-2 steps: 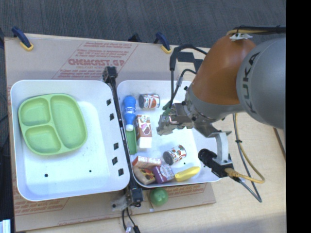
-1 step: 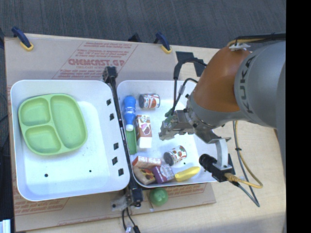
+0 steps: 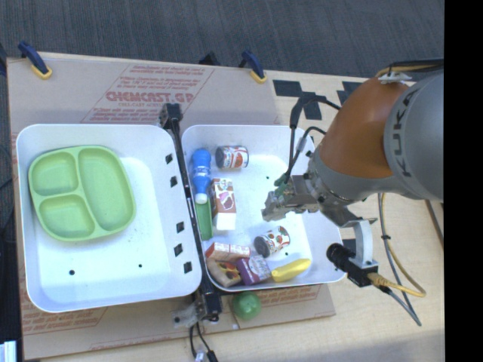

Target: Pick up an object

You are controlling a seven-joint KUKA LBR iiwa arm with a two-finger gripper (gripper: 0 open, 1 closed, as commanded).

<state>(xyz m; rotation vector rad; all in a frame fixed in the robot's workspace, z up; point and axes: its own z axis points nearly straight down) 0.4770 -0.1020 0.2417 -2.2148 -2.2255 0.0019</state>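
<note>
The claw (image 3: 276,204) hangs over the right bin (image 3: 256,138), just above a small can with a red label (image 3: 273,241) lying on its side near the bin's lower edge. Whether the claw is open or closed I cannot tell from this angle; nothing visibly sits in it.

The things it could pick are crowded. The red-label can lies just beside a yellow banana (image 3: 290,269) and a heap of small packets (image 3: 235,262) in the lower corner. Farther left, a blue bottle (image 3: 200,173), a juice carton (image 3: 223,204) and a second can (image 3: 232,157) lie close to the divider.

The likeliest failure, as I judge it, is the can rolling away as the claw comes down, since it is round and on its side. A descent slightly off could also catch the banana or packets and come up with nothing. The left bin (image 3: 45,277) holds a green divided plate (image 3: 79,192).
</note>
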